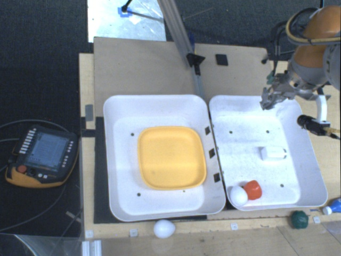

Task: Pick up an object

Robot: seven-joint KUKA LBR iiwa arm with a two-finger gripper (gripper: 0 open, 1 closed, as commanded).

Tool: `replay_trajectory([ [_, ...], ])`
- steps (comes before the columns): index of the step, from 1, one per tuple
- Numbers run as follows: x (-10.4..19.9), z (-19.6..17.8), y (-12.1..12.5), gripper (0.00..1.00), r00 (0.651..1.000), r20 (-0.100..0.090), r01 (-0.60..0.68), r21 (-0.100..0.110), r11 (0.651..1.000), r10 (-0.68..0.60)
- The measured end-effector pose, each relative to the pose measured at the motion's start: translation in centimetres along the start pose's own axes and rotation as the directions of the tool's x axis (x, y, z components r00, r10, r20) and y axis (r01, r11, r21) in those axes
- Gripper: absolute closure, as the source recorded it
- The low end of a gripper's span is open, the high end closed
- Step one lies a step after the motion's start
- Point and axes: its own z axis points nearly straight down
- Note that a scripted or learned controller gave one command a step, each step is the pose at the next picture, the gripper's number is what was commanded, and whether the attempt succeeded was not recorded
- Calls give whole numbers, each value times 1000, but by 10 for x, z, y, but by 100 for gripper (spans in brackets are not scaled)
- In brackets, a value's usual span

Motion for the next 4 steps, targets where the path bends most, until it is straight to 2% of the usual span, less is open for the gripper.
replay_trajectory([
  [1,0,-41,1,100,1000,0,0,0,1000,0],
  [3,88,-51,-37,100,1000,-2,3,4,1000,-3],
  [4,144,-60,-55,100,1000,-2,4,3,1000,-4],
])
